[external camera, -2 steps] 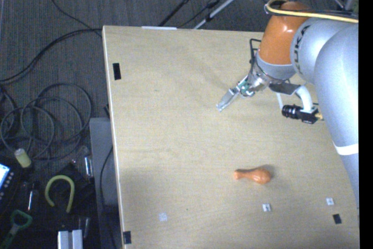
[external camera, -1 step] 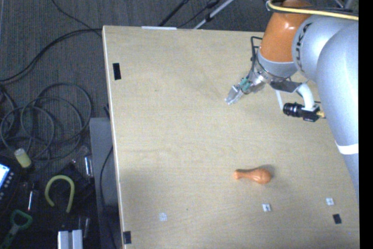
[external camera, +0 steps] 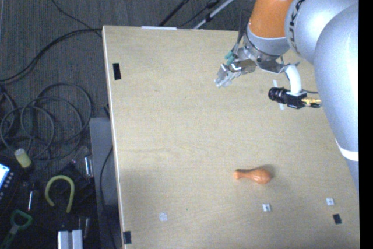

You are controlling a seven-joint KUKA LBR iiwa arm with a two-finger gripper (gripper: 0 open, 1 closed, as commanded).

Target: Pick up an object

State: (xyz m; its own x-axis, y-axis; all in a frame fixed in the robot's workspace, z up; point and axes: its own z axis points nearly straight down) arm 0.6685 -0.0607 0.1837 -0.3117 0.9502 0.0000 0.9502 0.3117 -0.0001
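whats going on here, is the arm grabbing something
Not yet. A grey robot arm with an orange band reaches in from the right, and its gripper hangs over the bare upper part of the tan board. The one thing to pick, a small orange pear-shaped object, lies untouched lower down on the board, well apart from the gripper.

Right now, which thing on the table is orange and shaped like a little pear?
The orange pear-shaped object, lying on its side toward the near edge. The other marks on the wooden table are tiny flat squares, black or white.
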